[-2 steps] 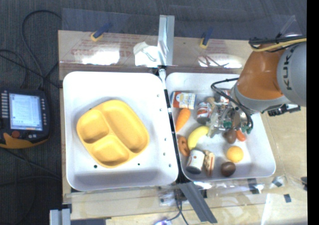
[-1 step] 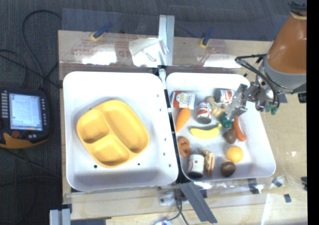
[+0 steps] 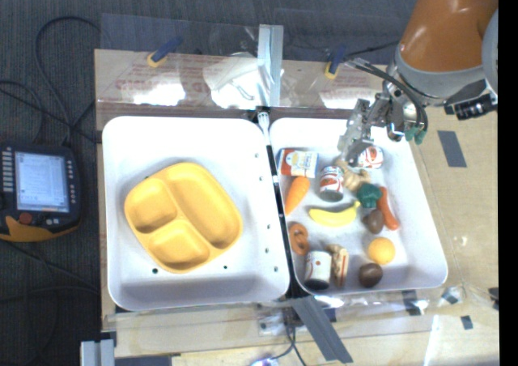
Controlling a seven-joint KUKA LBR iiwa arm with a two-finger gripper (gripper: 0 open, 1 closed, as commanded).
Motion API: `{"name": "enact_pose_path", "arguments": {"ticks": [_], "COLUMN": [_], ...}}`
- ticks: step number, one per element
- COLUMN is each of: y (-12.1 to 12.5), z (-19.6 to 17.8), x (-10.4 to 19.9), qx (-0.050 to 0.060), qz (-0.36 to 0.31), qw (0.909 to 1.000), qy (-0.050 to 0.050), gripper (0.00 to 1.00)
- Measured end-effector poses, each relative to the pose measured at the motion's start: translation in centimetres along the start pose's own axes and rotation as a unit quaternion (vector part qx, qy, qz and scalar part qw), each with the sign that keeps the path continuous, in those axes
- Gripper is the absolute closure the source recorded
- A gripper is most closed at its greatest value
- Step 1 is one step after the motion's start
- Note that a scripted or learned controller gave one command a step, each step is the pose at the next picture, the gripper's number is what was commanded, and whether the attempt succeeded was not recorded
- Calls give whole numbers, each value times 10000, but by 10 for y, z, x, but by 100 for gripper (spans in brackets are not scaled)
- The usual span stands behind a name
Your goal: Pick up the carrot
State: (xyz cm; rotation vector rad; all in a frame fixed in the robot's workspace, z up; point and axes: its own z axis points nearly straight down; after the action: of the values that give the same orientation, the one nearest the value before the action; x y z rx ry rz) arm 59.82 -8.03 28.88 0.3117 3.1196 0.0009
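We see two shallow white bins side by side on the tabletop point(image 3: 469, 219). The left bin point(image 3: 121, 146) holds a yellow divided tray point(image 3: 182, 214) with three compartments, lying at a slant near the bin's middle. The right bin point(image 3: 421, 227) is crowded with toy foods.

The carrot point(image 3: 296, 193) lies at the left side of the right bin, close to the wall shared with the left bin — its wide end up, its tip pointing down and to the left. Just above it sits a small white-and-orange carton point(image 3: 300, 163). To the carrot's right stands a small can point(image 3: 330, 182), and below that a yellow banana point(image 3: 333, 214) lies crosswise. Further right we make out a dark green piece point(image 3: 369, 194), a reddish sausage-like piece point(image 3: 389, 212) and a brown round piece point(image 3: 373, 223). Along the bin's lower part are an orange fruit point(image 3: 380, 252), a dark brown ball point(image 3: 370, 275), a small white jar point(image 3: 317, 265) and a brown pretzel-like piece point(image 3: 299, 236).

The arm point(image 3: 449, 24) comes in from the upper right, and the pincer point(image 3: 350, 154) hangs over the upper part of the right bin, above the can and well to the right of the carrot. We cannot tell how the pincer is set — nothing is seen between its tips, and the carrot rests in the bin apart from it.

A handheld control pendant point(image 3: 39, 190) lies on the floor to the left of the bench.
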Motion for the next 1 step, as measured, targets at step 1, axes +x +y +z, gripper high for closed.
{"name": "enact_pose_path", "arguments": {"ticks": [1], "y": [-46], "z": [-106], "x": [12], "qx": [11], "qz": [601], "qw": [9982], "qy": [-33], "gripper": [100]}}
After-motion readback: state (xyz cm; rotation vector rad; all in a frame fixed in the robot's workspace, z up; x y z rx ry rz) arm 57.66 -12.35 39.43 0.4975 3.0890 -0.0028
